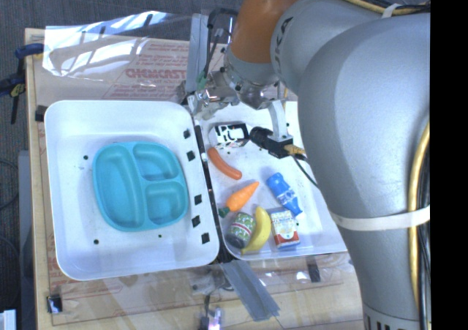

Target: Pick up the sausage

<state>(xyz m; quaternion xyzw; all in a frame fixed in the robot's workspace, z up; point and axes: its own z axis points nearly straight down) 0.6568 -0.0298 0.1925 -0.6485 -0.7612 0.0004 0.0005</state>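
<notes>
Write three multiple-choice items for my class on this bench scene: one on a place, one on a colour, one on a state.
1. Where does the sausage lie?
A. left bin
B. right bin
C. on the tray

2. What colour is the divided tray?
A. turquoise
B. red
C. yellow

3. How does the sausage stand?
A. lifted
B. resting on the bin floor
C. under the banana

Answers: 1 B, it lies in the right bin above the carrot. 2 A, the tray is plainly turquoise. 3 B, it lies flat, apart from the banana.
</notes>
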